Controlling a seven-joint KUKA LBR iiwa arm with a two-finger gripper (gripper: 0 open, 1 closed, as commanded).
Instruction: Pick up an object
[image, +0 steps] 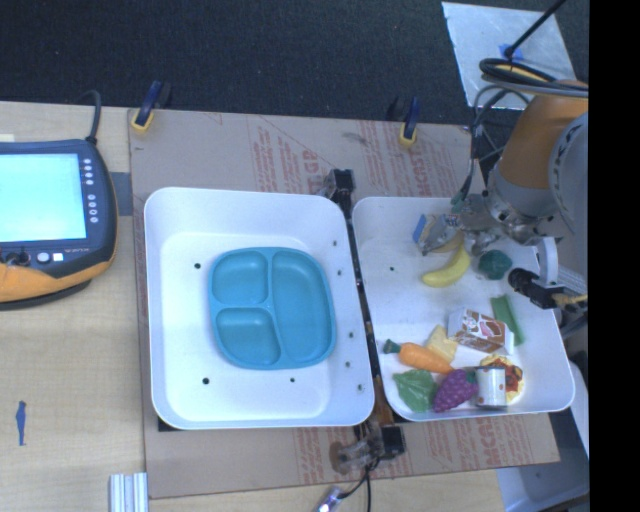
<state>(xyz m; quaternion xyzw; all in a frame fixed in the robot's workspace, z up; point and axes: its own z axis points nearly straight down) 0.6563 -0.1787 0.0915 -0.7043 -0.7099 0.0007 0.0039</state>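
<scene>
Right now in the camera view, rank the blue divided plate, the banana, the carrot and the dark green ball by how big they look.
Largest to smallest:
1. blue divided plate
2. banana
3. carrot, close to the banana, so that order is unsure
4. dark green ball

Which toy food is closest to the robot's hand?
The yellow banana. It lies just below the gripper near the top of the right bin, while the carrot and purple grapes sit far lower.

Two white bins (160, 300) sit side by side. One blue divided plate (271, 306) lies in the left bin; right of it lie one banana (447, 269), one carrot (424, 356), one grape bunch (454, 389).
</scene>
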